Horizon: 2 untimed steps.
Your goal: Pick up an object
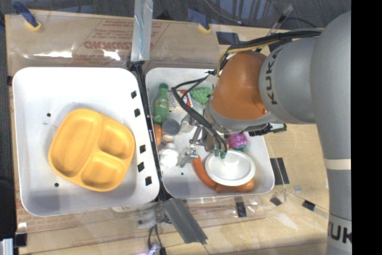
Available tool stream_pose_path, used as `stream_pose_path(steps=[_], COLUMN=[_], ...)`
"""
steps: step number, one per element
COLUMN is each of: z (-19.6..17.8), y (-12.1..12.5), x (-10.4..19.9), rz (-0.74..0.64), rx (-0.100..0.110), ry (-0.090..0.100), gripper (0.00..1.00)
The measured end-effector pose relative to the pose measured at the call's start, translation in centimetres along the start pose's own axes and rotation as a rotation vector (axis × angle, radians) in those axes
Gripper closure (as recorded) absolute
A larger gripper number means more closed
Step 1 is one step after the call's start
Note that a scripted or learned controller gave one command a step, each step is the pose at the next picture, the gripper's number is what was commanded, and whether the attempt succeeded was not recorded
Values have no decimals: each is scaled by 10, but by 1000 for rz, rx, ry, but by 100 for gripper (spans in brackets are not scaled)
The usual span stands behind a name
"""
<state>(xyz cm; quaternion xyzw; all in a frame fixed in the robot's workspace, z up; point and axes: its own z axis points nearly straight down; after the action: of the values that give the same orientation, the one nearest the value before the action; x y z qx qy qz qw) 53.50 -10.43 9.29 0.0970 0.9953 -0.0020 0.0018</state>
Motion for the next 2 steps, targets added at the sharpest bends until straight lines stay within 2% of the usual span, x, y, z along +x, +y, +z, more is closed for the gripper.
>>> stream_pose_path(steps=[1,2], z=[-10,-32], y=[1,-53], x=[-1,-58], rz=[-7,-71], rx=[1,-3], ry=[-1,-1], gripper=[100,100])
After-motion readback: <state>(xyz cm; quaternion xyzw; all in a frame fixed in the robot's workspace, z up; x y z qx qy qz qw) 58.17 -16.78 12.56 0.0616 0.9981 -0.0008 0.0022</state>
